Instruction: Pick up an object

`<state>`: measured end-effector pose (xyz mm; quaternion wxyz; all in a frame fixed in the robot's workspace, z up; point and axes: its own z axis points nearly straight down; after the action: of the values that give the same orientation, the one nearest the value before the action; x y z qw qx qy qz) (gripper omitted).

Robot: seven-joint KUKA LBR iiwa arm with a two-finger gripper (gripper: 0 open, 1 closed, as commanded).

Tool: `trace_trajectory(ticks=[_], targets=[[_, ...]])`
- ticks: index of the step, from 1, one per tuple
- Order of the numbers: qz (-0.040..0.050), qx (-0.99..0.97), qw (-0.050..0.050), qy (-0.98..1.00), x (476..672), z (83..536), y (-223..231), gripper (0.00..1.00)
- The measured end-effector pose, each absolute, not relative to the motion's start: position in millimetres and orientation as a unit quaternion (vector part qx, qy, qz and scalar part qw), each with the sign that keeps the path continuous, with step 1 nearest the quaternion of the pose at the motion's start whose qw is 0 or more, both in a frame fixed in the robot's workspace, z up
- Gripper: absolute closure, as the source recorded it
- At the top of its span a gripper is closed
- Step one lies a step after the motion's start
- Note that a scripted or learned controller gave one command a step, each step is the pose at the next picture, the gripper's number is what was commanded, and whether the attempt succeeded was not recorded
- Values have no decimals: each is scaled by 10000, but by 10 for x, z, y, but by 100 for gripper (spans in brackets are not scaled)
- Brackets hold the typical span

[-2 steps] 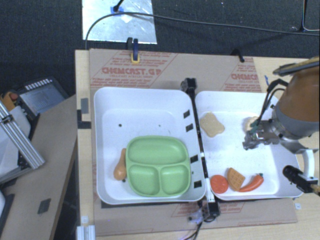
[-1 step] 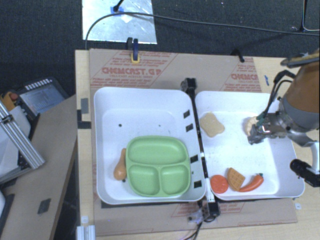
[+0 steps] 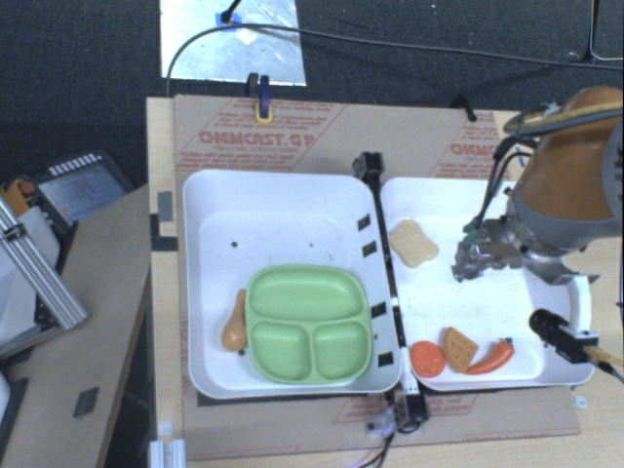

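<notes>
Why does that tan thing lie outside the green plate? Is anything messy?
Nothing looks spilled or broken. The tan pear-shaped toy just lies in the left bin, touching the green plate at its left edge, not on it. The other toys sit neatly in the right bin.

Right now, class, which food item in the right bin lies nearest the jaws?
The pale bread slice, alone in the upper part; the tomato, waffle and chilli sit along the bottom edge.

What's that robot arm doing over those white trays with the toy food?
The gripper hangs over the right bin, near a tan bread slice. It holds nothing yet. A tomato, cracker and chili pepper lie along that bin's front edge. The left bin has a green divided plate.
</notes>
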<state>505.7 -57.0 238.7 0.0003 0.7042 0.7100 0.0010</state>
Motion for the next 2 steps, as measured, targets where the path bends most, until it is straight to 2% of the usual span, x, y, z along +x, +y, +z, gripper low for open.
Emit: trace_trajectory(ticks=[2], targets=[[10,7039,-2,7103,5169,2360,357,100]])
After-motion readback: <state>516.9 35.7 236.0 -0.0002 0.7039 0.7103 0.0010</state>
